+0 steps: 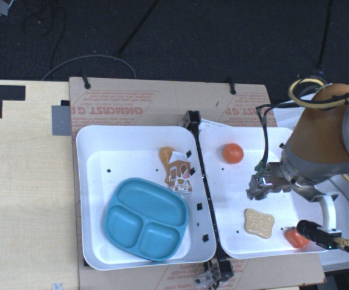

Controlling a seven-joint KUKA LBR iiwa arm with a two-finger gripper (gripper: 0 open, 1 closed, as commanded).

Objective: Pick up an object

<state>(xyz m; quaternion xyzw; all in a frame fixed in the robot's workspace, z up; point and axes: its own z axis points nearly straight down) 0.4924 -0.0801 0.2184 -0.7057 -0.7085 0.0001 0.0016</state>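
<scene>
The arm [319,135] is running out at the frame's right side and covering the right bin's [231,222] far wall. Its gripper [260,188] is showing as a dark blur. At lower right, a red-orange thing [293,240] is lying half hidden under robot hardware. In the left bin [92,180], a packet's [179,177] print is too small to read.

Two bins stand side by side on a cardboard sheet [144,104] over the right part of the bench [23,192], their inner walls touching. In the left bin [95,162], a divided plate [145,219] lies in the front half. Behind it, a packet [179,177] rests near the right wall, with a small piece [166,155] just behind the packet. In the right bin [228,192], a round fruit [233,153] lies toward the back edge. A bread slice [259,223] lies near the front edge, and a small item [295,238] sits in the front right corner. The gripper [260,189] hangs between fruit and slice.
</scene>
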